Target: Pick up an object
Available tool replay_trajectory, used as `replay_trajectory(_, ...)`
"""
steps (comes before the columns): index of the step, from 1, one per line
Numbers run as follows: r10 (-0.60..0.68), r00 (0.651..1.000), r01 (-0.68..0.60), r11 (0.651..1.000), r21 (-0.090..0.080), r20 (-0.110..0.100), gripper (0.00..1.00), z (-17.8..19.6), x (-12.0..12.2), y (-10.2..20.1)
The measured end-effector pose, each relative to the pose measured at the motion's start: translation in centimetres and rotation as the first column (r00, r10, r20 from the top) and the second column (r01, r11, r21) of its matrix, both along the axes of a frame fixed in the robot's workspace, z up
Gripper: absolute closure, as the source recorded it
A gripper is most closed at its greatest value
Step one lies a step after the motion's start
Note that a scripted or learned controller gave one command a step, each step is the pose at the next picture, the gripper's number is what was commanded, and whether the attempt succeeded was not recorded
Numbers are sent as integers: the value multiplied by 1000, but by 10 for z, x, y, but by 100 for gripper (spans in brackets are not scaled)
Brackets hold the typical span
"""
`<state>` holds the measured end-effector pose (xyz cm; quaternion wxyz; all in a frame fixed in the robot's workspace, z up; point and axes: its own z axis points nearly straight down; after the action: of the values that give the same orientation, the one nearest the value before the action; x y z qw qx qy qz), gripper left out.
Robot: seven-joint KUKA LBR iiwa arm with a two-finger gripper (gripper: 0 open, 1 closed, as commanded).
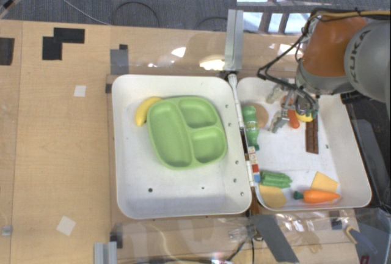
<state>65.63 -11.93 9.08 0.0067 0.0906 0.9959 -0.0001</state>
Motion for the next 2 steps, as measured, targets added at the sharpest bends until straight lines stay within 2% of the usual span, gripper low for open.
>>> replay_trajectory(1,38,999,-38,999,-2,-2,0,-2,-13,-44)
replay_trajectory(2,17,1000,-17,1000,2,-2,0,-3,-7,-10)
